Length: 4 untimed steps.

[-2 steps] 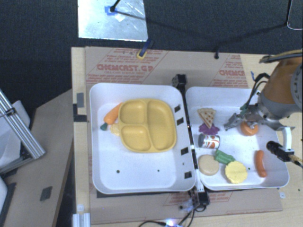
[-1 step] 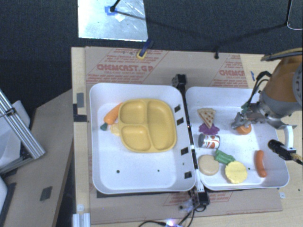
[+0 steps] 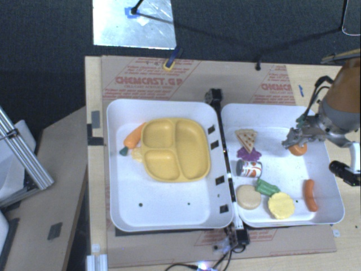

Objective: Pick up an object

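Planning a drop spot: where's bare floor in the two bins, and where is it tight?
Left bin: a bare strip in front of the yellow tray, along the near wall. Right bin: bare in the middle, between the gripper and the sausage. Its left side is crowded with toy food.

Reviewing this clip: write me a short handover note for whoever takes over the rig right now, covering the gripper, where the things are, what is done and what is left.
Gripper: low over the right white bin, directly above a small orange round piece; a grasp can't be confirmed from this view.
Right white bin also holds: tan cracker wedge, purple piece, small red-and-white can, green piece, beige round disc, yellow lumpy piece, orange-red sausage.
Left white bin: yellow divided plate, with an orange carrot against its left edge.
Done: approach. Left: confirm a grip and lift.
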### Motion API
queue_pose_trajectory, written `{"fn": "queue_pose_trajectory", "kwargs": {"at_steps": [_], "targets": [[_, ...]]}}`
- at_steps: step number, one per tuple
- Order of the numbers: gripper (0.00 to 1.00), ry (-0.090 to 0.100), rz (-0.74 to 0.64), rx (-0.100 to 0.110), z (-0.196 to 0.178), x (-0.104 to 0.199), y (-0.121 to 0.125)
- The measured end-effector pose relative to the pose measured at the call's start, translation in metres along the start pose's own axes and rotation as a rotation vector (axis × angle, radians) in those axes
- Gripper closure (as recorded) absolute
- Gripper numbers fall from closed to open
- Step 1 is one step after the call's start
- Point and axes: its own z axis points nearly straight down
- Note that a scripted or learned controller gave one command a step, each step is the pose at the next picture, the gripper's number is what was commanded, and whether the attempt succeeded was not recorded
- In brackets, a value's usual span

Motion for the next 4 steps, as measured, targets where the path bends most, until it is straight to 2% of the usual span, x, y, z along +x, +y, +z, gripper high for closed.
{"fn": "queue_pose_trajectory", "kwargs": {"at_steps": [1,2,3,4], "targets": [[1.00,-0.001,-0.003,0.000,-0.055,0.007,-0.004],[1.00,0.000,-0.003,0.000,-0.074,0.007,-0.003],[1.00,0.003,-0.007,0.001,-0.078,0.067,0.010],[1.00,0.004,-0.008,0.005,-0.073,0.130,0.008]]}}
